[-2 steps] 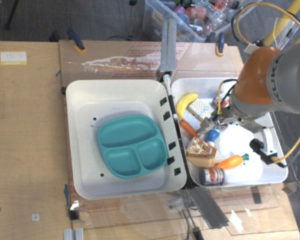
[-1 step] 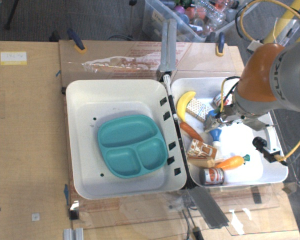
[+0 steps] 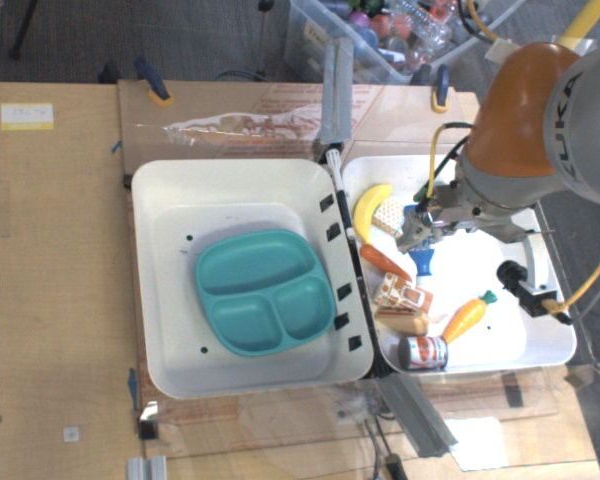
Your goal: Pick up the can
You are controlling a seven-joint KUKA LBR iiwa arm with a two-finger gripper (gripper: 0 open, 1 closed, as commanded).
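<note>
Small can (image 3: 423, 352), red label with a white band, silvery end facing left. Lying on its side at the near edge of the right bin (image 3: 550, 343), just below a bread-like piece (image 3: 401, 320).

The arm (image 3: 555, 118) is grey with a broad, rounded orange band (image 3: 525, 108) above the wrist and dark lettering on its grey shell. A yellow cable (image 3: 435, 163) loops along the wrist. The hand (image 3: 417, 236) is a small dark metal assembly with blue parts.
</note>
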